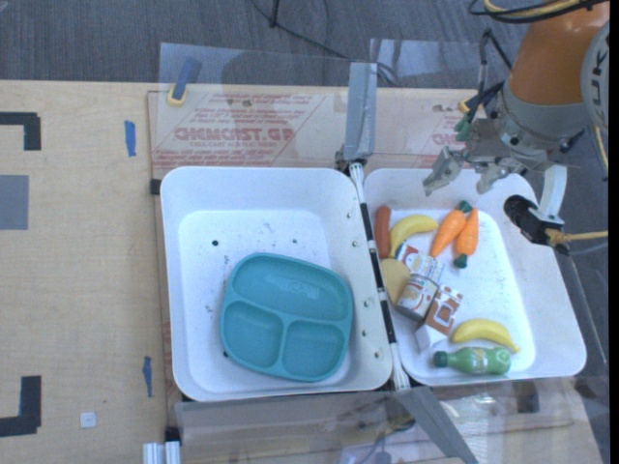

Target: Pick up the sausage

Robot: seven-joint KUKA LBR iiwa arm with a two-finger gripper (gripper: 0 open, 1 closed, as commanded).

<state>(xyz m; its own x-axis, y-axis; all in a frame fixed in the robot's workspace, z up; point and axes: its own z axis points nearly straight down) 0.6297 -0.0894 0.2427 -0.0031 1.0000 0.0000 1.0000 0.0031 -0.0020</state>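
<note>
A robotics lab. A pale wooden bench (77, 259) carries blue tape marks (130, 138) and black corner markers (27, 130), with two white bins (184, 201) fixed side by side, clear plastic sheeting (261, 71) taped behind them, loose cables (280, 8) on grey carpet (87, 22), and toy food (484, 333) as props.

A smooth, matt plastic look is being shown by the teal tray (286, 329) and both white bins (184, 259). Glossy plastic is being shown by the sausage (383, 231). At nine o'clock, pale matt wood is being displayed by the bench (73, 259).
</note>
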